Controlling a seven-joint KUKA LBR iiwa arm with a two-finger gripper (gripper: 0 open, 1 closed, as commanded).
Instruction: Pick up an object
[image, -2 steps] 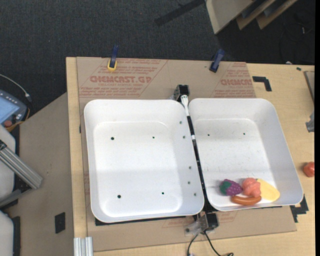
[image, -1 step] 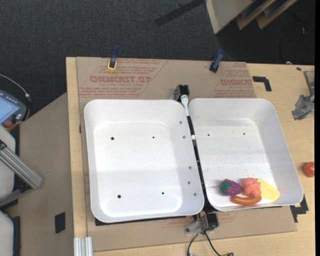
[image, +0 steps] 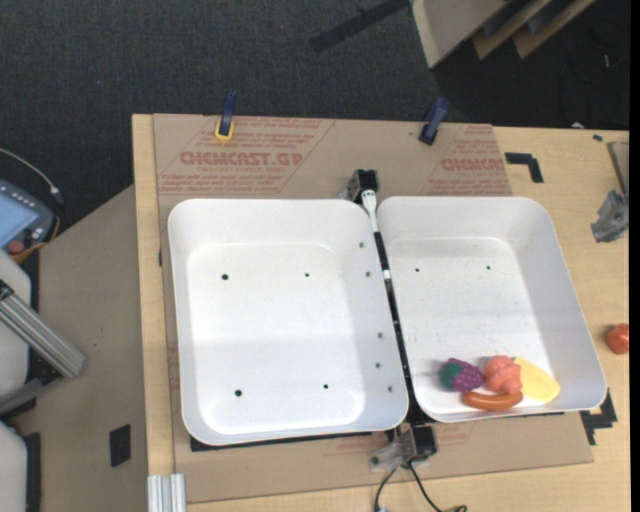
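A small cluster of toy foods lies in the near corner of the right bin (image: 480, 230). It holds a purple bunch of grapes (image: 461, 374), a red-orange lumpy piece (image: 503, 373), a yellow piece (image: 538, 383) and an orange sausage-shaped piece (image: 491, 400). All of them touch or nearly touch each other, close to the bin's front rim.
The left bin (image: 270, 230) stands beside the right one, with a black divider strip (image: 385, 290) between them. A small orange-red object (image: 619, 338) sits on the cardboard bench at the far right. A grey part (image: 608, 216) lies near the right edge.
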